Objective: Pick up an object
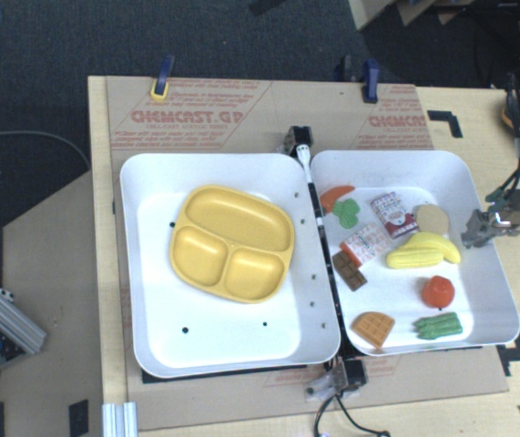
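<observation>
The right bin [483, 189] holds several toy foods: an orange carrot [336, 194], green broccoli [347, 213], a red-and-white packet [390, 210], a beige round piece [432, 218], a yellow banana [439, 244] lying against a corn cob [412, 259], a brown chocolate bar [349, 269], a red tomato [438, 291], a waffle [373, 328] and green beans [438, 326]. My gripper [480, 228] hangs at the bin's right rim, just right of the banana and apart from it. Nothing shows between its fingers.
The left bin [150, 308] carries a yellow divided plate [231, 242]. A second small packet [363, 242] lies mid-bin on the right. Clamps [160, 80] [370, 80] grip the board's far edge. Cables run along the right side.
</observation>
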Action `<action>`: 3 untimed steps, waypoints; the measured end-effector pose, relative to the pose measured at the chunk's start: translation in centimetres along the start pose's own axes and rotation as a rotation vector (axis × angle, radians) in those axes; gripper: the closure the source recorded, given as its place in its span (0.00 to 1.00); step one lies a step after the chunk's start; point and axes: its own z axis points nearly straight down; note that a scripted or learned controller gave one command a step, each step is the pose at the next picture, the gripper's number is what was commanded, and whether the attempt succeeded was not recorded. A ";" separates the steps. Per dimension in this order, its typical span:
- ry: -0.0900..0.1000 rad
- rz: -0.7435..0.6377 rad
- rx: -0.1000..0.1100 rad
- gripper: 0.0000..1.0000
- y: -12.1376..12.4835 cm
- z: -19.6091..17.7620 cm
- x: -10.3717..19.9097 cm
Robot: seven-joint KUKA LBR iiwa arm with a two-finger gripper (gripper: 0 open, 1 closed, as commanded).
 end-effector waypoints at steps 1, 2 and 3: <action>0.001 -0.004 0.000 1.00 4.9 0.7 3.2; 0.001 -0.003 0.001 1.00 8.4 1.1 6.1; 0.001 -0.002 0.000 1.00 12.3 1.5 9.1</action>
